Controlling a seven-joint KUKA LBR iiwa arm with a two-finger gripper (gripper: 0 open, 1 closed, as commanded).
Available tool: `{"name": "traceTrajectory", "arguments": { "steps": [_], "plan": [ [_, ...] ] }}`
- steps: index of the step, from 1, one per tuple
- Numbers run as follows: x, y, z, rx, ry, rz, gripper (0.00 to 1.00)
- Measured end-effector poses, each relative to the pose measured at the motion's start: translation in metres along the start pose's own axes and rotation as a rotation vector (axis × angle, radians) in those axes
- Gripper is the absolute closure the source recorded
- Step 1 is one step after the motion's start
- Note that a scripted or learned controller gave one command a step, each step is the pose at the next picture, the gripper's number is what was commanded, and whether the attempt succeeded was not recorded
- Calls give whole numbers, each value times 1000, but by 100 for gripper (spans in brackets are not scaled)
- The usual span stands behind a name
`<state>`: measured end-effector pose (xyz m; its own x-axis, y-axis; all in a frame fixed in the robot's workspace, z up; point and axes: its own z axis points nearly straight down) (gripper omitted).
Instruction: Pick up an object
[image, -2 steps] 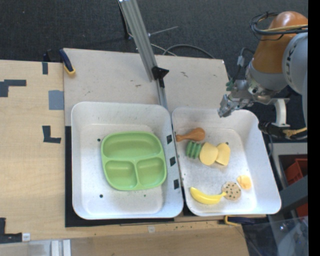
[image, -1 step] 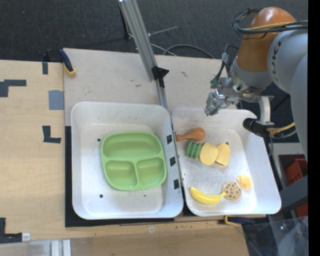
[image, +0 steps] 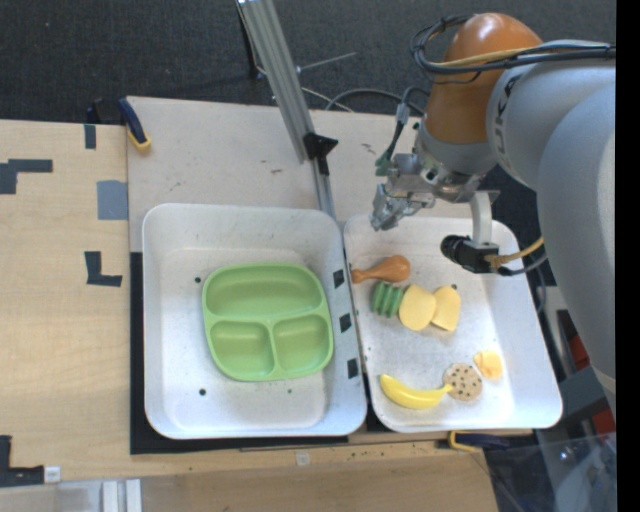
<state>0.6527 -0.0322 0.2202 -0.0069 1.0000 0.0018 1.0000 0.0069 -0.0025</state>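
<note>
Camera view looks down at a slant on a pale wooden desk (image: 60, 300) with strips of grey tape, dark carpet beyond its far edge. Two shallow white bins sit side by side on it. The left bin (image: 165, 300) holds a green divided plate (image: 267, 321). The right bin (image: 520, 380) holds toy food: a brown drumstick (image: 384, 269) near its far left part, a green ridged piece (image: 386, 298) just in front of that, touching a yellow piece (image: 430, 308) made of a round lump and a flatter slab, then near the front a banana (image: 410, 392), a speckled cookie (image: 463, 381) touching the banana's tip, and a small orange-yellow chunk (image: 489, 364) beside the cookie.

The grey arm reaches in from the right, its gripper (image: 384, 217) hanging over the far left corner of the right bin. Its fingers point down with nothing between them; whether they stand wide or narrow I cannot tell. The drumstick lies nearest, just in front of the tips and apart from them. A slanted metal pole (image: 283, 85) crosses the far side, ending near the bins' shared wall. A black cable plug (image: 470, 252) hangs over the right bin's far edge.
</note>
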Motion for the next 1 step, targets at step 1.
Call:
{"name": "traceTrajectory", "arguments": {
  "steps": [1],
  "plan": [
    [55, 13, -9, -3, 0, -1, 100]
  ]
}}
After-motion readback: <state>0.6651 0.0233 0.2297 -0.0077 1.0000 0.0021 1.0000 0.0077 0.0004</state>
